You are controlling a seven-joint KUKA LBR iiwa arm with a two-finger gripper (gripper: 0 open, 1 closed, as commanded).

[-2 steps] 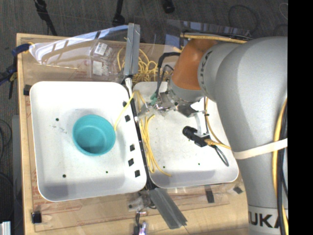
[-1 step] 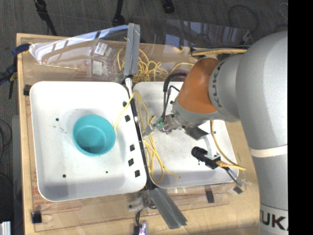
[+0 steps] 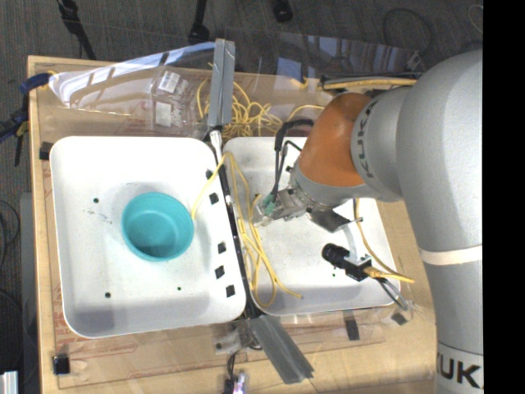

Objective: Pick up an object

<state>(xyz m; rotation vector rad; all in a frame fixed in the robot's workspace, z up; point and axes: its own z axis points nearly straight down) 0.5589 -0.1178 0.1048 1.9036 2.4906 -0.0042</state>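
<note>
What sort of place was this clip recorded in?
Most likely a robotics lab bench: a grey KUKA arm reaches over the right bin of two white bins, the left bin holds a teal bowl, and yellow cables lie loose behind them.

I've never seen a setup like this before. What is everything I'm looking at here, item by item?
bowl: one, teal, open side up, near the middle of the left bin
bins: two, white, shallow, side by side on the bench; left bin, right bin
plastic sheet: one, clear, crumpled, on the bench behind the left bin
yellow cables: a tangle, yellow, behind the bins, with strands running down between them and into the right bin
bench: one, pale wood, under both bins
floor: dark grey, beyond the bench
arm: one, grey with an orange band, reaching in from the right
gripper: one, over the left part of the right bin
</note>
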